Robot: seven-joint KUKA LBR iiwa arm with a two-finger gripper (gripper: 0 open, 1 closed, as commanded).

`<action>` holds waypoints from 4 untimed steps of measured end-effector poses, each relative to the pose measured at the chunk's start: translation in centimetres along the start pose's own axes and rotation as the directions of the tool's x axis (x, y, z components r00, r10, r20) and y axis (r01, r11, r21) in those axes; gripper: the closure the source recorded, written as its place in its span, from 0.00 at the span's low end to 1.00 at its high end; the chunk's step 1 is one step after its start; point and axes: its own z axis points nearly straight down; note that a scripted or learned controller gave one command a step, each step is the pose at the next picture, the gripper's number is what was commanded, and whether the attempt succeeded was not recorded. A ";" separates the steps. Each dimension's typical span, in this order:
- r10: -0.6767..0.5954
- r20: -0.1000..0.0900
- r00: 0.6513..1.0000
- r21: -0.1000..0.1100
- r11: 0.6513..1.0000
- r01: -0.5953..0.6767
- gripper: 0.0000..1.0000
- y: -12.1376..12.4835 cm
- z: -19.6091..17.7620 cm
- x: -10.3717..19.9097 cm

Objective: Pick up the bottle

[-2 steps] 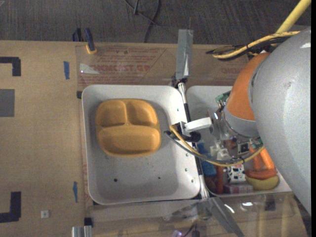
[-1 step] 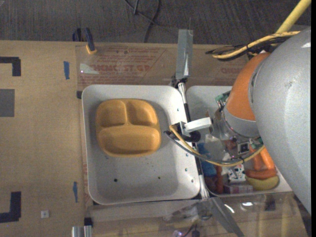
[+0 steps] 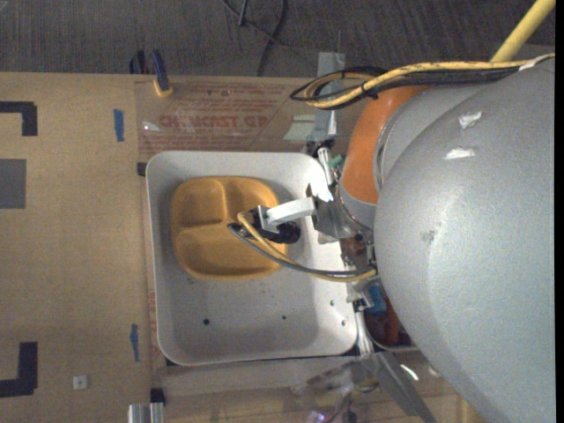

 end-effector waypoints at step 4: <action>0.008 0.040 0.999 -0.010 1.000 -0.007 1.00 -6.3 11.8 4.5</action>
